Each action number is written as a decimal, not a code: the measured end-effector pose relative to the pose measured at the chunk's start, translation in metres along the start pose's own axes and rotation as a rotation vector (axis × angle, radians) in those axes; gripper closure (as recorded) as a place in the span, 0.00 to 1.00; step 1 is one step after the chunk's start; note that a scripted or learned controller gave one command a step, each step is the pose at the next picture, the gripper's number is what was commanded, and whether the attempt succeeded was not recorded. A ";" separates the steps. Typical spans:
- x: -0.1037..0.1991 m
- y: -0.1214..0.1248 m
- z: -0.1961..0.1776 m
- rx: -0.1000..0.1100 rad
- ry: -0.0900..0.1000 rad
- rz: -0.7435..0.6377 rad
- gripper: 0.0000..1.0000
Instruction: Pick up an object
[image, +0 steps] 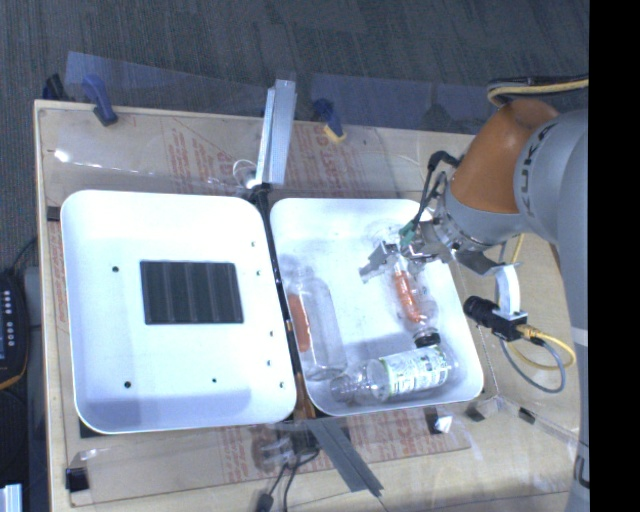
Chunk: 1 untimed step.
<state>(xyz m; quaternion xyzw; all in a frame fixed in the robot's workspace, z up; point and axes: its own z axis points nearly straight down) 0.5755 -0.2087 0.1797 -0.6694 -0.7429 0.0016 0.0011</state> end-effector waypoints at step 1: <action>0.000 0.000 0.022 0.000 0.002 -0.059 0.00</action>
